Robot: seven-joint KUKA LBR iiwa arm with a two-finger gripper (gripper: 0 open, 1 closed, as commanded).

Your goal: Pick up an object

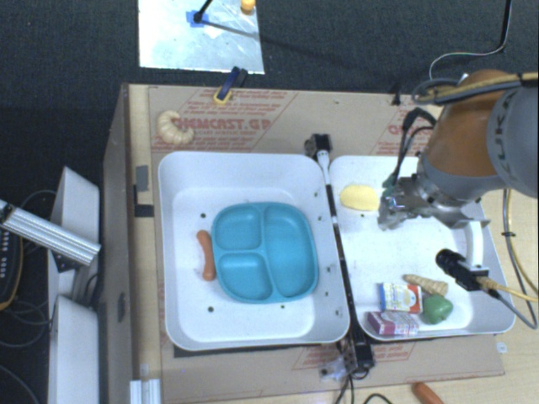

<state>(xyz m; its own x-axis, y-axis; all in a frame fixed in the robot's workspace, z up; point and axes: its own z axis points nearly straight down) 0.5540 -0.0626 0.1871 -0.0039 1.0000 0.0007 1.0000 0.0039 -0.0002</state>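
Cardboard-topped bench [253,124] w/ two white bins. Gripper [392,209] hovers over right bin [354,251], just beside the lemon [360,197] at its 12 o'clock edge; can't tell its state from this angle. Carton [397,297], pepper [436,310] & cone [425,284] crowd 5 o'clock. Left bin [181,251]: blue tray [264,251], sausage [206,255] at 9. Risk, imo: lemon's round, near the wall, so may roll off or squirt out on closing.

dark carpet floor [67,49], cardboard-topped bench [278,120], silver sheet [198,23]
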